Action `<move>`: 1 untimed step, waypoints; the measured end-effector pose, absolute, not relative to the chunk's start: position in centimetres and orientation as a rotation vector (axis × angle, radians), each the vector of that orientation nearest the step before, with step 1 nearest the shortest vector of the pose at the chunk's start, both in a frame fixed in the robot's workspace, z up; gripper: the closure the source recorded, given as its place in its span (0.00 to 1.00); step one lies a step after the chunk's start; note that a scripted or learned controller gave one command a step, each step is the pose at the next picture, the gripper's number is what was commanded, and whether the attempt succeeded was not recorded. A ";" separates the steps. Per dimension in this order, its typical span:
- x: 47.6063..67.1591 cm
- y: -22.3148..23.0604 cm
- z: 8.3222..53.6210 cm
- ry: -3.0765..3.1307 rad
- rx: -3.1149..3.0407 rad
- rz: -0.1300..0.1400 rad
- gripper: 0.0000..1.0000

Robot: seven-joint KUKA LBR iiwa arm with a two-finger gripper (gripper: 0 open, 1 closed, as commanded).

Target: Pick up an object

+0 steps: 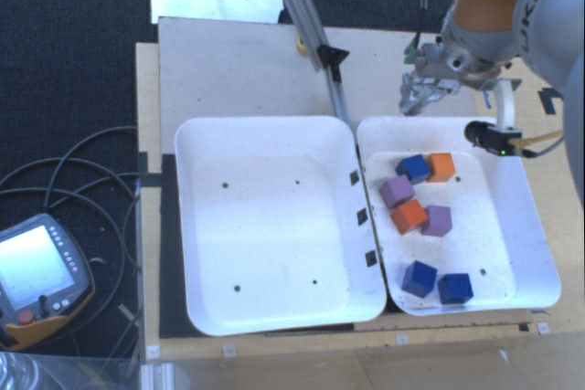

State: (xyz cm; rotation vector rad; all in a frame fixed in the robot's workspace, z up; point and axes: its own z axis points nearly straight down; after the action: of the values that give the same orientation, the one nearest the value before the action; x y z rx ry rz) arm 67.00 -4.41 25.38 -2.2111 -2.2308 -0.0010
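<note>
The right bin (526, 205) holds several small cubes. A blue cube (413, 167) and an orange cube (441, 166) lie near its back. A purple cube (397, 191), an orange cube (409, 216) and a purple cube (437, 220) cluster at its middle. Two blue cubes (420, 279) (454, 288) rest near its front edge. My gripper (419, 96) hangs above the bin's back rim, behind the cubes and apart from them, with nothing visible in it.
The left bin (196, 196) sits beside the right one. A slanted metal pole (297, 0) crosses behind the bins. Black cables (82, 187) and a handheld pendant (37, 274) lie on the floor at the left.
</note>
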 end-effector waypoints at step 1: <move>64.8 0.1 25.7 -2.232 -2.209 -0.002 1.00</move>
State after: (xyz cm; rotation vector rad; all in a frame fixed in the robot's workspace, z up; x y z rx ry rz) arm 64.79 0.06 25.74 -2.2094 -2.2316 -0.0023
